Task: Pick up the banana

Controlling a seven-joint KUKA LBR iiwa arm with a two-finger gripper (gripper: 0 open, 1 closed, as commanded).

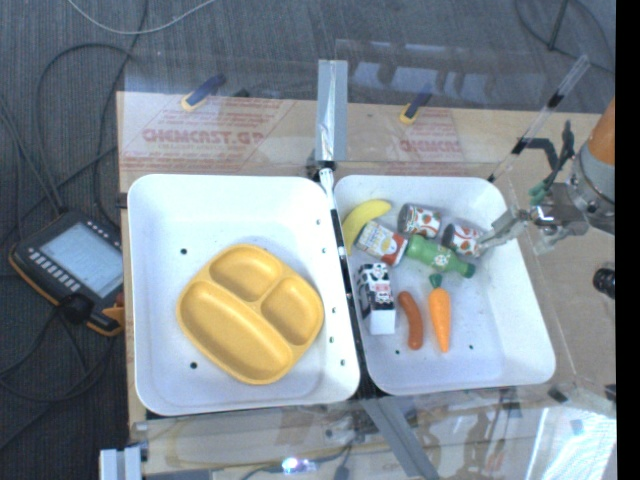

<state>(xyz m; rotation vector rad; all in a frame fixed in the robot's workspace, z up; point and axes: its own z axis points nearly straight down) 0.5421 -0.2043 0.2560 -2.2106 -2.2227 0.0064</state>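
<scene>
I can't tell my gripper's jaw state, and cans crowding the banana risk a wrong grab.

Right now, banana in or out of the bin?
In. The banana lies in the right bin, at its upper-left corner beside the divider, part-covered by a small carton.

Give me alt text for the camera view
A banana lies at the upper left of the right bin among toy foods, while the gripper hovers near the bin's right side. A yellow divided tray sits in the left bin.
</scene>
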